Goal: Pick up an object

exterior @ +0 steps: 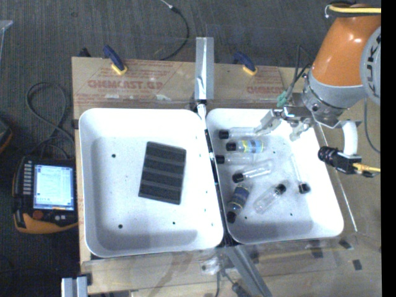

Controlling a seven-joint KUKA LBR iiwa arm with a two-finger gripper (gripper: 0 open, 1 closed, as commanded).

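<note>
My tool point(281, 124) is hanging spread and empty over the right bin's point(328, 224) far edge, with the labelled clear bottle point(247, 146) lying crosswise just left-below it.

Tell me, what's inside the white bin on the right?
The right shallow white bin holds several small clear plastic bottles with black caps. The grey end effector covers part of its back edge.

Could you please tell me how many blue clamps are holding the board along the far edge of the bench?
2. One blue clamp sits behind the left bin; the other clamp sits behind the right bin. The arm may hide more at far right.
</note>
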